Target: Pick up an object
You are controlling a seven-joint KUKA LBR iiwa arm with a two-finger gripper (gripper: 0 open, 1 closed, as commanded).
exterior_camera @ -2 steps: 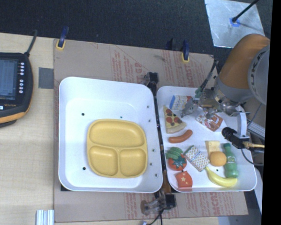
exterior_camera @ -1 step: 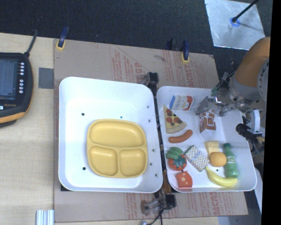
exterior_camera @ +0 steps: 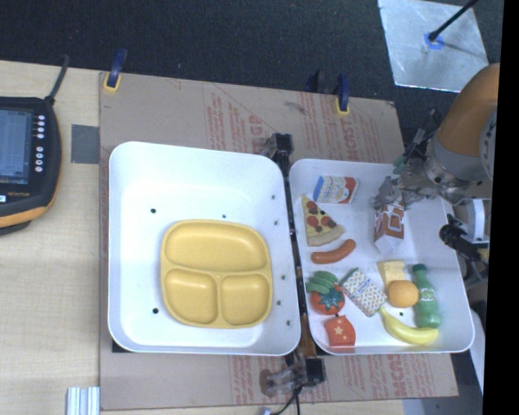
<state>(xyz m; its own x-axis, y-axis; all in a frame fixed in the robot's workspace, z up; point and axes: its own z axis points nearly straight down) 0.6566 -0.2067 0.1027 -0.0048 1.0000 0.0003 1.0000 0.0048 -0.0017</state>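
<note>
Camera view, taking the right bin (exterior_camera: 461,275) from its near end: the crowd sits from 4 to 8 o'clock of the bin's middle. There a banana (exterior_camera: 409,330), a green bottle (exterior_camera: 425,304), an orange (exterior_camera: 402,293) and a yellow block (exterior_camera: 392,271) touch or nearly touch. A checked packet (exterior_camera: 364,291) lies just beside them at their 9 o'clock. A grab in that cluster would likely nudge neighbours, so I would leave it alone.

Further back, a sausage (exterior_camera: 333,251) and a pizza slice (exterior_camera: 318,218) lie towards 10 o'clock, well apart from the arm's side.

Further back again, at about 12 o'clock of the bin's middle, lies the brown-and-white packet (exterior_camera: 390,226), which I take as the target. The gripper (exterior_camera: 397,190) hangs just at its 12 o'clock, over its far end. Whether the pincer is apart, together or clamped on anything cannot be told, since dark wrist parts blur into it.

To do this well, I judge the gripper should centre over the packet's middle rather than its far tip. It should then close across the narrow width and lift straight up. The nearest neighbour, the yellow block at the packet's 6 o'clock, leaves room for that.

The packet itself looks small and upright-oblong. It has a white top, a reddish-brown body and a pale mark on the front. It seems light and soft-sided, so it may tip or slide if only its edge is pinched.
</note>
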